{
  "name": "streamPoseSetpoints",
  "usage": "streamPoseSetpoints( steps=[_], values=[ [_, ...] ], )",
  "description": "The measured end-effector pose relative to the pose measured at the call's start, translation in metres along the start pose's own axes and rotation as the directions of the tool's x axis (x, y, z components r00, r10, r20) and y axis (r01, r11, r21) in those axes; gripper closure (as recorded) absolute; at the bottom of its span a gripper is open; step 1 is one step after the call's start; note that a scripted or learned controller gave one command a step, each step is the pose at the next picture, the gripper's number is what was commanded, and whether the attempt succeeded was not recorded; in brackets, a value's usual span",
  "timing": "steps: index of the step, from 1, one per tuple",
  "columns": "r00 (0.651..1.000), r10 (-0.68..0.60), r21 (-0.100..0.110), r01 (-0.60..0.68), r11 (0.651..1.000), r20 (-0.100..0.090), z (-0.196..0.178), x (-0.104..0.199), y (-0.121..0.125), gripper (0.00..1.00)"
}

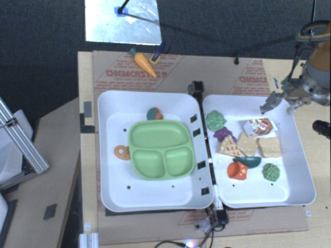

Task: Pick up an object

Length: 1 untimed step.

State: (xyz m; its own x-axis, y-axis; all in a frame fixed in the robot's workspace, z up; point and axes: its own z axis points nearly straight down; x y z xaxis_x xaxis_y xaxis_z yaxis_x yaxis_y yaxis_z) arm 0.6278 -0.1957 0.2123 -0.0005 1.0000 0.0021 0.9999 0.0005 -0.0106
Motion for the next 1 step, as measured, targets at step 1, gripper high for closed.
streamPoseSetpoints(
  steps=[1],
  values=[
    [1.000,-0.003,-0.013,0.003,1.000,0.003,-0.0083,0.0006,0.0027,0.00]
  ],
)
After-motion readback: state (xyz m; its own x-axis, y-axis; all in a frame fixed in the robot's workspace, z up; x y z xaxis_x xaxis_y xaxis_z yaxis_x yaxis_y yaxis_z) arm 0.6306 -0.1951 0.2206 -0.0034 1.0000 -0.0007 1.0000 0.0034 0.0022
